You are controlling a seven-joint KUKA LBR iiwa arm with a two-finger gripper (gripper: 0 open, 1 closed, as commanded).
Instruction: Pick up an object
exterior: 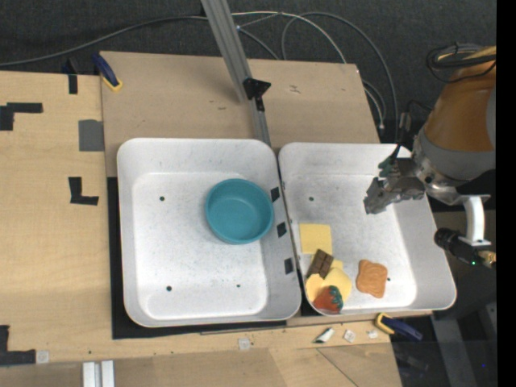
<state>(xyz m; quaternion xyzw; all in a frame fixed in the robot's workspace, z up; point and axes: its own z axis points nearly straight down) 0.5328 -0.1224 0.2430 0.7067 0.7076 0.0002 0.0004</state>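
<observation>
Two shallow white bins sit side by side on a wooden bench, seen from above at a slant. No brand, label or writing can be read on anything.

The left bin [145, 240] holds one teal bowl [239, 210], upright and open to the camera, near the bin's middle and toward its right wall.

The right bin [339, 168] holds five small things, all gathered at its near edge. One pale yellow square [315, 237] lies flat beside the wall between the bins. Touching its near edge is one small dark brown block [322, 263], its long axis tilted, running from near-left to far-right. It rests partly on one yellow rounded piece [339, 280]. One red rounded piece [328, 298] lies against the yellow one at the bin's near-left corner. One orange, roughly square piece [372, 278] lies flat to their right, apart from them.

The grey arm with its orange band reaches in from the right. Its gripper [379, 196] hangs over the right half of the right bin, well apart from the cluster. The dark fingers blur together, so whether they are apart or together cannot be told, and nothing is seen between them.
</observation>
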